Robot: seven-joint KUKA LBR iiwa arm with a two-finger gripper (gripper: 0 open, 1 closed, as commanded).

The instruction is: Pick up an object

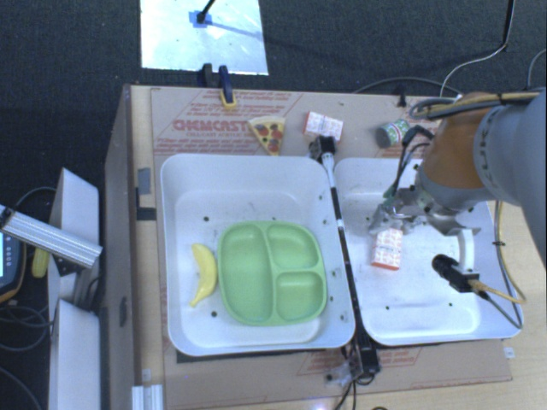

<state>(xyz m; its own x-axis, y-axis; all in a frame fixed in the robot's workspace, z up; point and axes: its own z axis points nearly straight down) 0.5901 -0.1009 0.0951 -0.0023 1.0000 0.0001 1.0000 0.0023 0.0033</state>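
Nearest the camera, the right bin (427, 327) holds a small red-and-white box (388, 249) lying on its floor, long axis running toward the camera. Just above it, slightly behind, hangs the gripper (390, 218); whether it pinches the box cannot be told.

i see my claw (391, 218) low in the right bin (427, 323), just above a small red-and-white carton (387, 249). the left bin (184, 229) holds a green divided plate (273, 272) with a banana (203, 273) just beside its left edge.
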